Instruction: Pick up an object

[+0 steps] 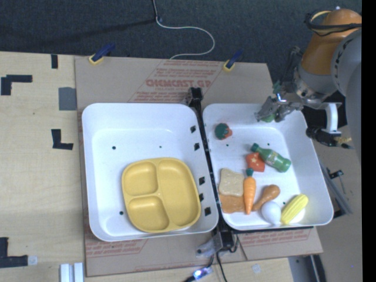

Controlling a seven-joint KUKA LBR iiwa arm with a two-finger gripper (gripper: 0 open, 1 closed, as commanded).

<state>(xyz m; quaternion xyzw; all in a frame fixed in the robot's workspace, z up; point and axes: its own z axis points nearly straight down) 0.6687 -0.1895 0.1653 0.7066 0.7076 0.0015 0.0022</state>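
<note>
**A:** Why does the gripper (pixel 274 111) hang at the far right corner of the right bin (pixel 314 157)?

**B:** I'd judge it is parked above the rim, clear of the toys, before choosing one. Whether it is open or closed I cannot tell; it's small and blurred against the bin wall. Nothing shows between its tips.

**A:** So where are the candidates?

**B:** All below and to its left in the picture. The nearest are a small red-and-green ball (pixel 222 131) and a green bottle (pixel 271 158) lying on its side, touching a red piece (pixel 255 162). Further off, a bread slice (pixel 231 185) touches a carrot (pixel 249 194), then a drumstick (pixel 268 195), a white egg (pixel 271 212) and a corn cob (pixel 294 209) crowd the near wall.

**A:** And the left bin (pixel 106 122)?

**B:** It holds a yellow divided plate (pixel 160 194), well apart from the gripper.

**A:** Anything hard to read?

**B:** The red piece is partly tucked under the bottle, and the arm's upper part runs out of the frame.
</note>
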